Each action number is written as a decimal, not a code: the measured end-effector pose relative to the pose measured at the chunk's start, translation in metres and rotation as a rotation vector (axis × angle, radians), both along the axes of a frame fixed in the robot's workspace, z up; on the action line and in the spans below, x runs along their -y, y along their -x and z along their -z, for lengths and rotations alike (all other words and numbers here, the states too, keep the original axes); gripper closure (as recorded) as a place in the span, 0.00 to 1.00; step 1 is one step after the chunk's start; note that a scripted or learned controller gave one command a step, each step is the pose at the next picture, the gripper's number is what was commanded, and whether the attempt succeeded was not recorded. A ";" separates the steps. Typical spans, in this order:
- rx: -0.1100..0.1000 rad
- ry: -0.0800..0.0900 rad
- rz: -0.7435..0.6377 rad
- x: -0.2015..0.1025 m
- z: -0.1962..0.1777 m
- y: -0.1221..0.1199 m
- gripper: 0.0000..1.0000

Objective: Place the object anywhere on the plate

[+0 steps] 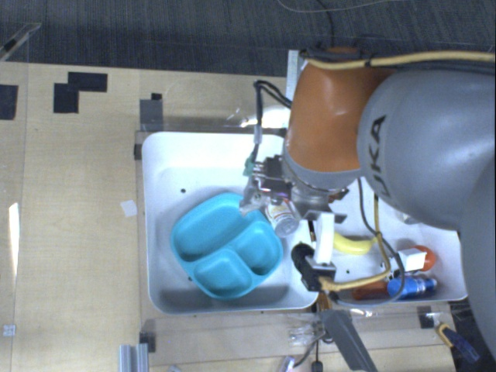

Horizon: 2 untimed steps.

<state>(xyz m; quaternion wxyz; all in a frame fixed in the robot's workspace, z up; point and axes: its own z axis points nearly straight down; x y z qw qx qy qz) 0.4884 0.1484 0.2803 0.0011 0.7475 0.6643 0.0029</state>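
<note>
A blue plate point(225, 245) with three compartments lies tilted in the left white bin point(167, 208). My gripper point(263, 196) hangs over the plate's upper right rim, mostly hidden under the grey and orange wrist point(329, 122). A small pale, roundish thing point(284, 222) sits just below the gripper, by the plate's right edge. It is too blurred to name, and I cannot tell whether it is held.
The right bin holds a yellow banana point(353, 244), a dark bottle with a blue cap point(403, 287) and an orange and white item point(418, 259). The arm's body covers most of that bin. Cables point(376, 231) hang from the wrist.
</note>
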 end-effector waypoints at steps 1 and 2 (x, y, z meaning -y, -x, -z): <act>0.000 0.000 0.000 0.000 0.000 0.000 0.00; 0.000 0.000 0.000 0.000 0.000 0.000 0.00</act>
